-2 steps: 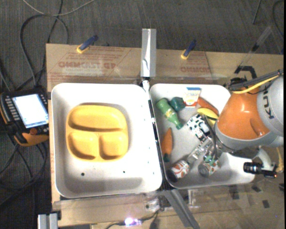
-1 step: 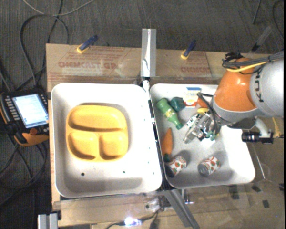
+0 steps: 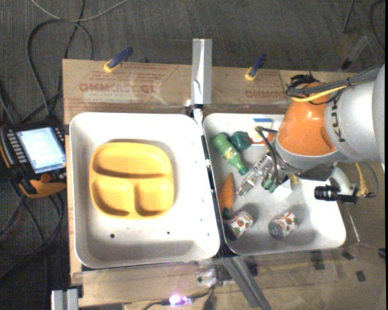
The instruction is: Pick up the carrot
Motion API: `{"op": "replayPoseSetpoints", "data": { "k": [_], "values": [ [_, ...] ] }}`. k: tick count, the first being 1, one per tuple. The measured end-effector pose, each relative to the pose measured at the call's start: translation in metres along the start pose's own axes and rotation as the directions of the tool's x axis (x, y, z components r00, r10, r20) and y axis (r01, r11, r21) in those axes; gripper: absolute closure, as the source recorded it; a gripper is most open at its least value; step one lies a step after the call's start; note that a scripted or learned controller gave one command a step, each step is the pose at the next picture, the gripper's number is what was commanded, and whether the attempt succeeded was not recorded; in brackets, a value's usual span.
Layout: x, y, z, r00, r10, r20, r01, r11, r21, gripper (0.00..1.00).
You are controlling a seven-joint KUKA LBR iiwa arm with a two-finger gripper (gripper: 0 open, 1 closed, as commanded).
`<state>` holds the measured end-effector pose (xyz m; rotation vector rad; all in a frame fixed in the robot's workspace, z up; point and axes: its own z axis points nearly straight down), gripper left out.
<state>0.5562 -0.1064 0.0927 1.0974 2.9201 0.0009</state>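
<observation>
The carrot (image 3: 227,193) hugs the right bin's (image 3: 323,241) left wall; green bottle (image 3: 230,152) behind, can (image 3: 240,223) in front, open floor rightward

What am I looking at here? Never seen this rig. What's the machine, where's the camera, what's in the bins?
One camera looks down at a slant on a bench with two shallow white bins. The grey arm with the orange band is a KUKA iiwa reaching in from the right; its gripper hangs over the right bin. The left bin holds a yellow divided tray. The right bin holds the carrot along its left wall, a green bottle and two small cans. The carrot lies apart from the gripper, so it has not been picked up. I can't tell whether anything is gripped.
</observation>
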Motion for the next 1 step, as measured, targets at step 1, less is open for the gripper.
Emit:
{"op": "replayPoseSetpoints", "data": {
  "k": [1],
  "values": [
    [-0.0375,0.0362,-0.0377,0.975,-0.221,-0.019,0.221,0.975,0.005,1.00]
  ]
}}
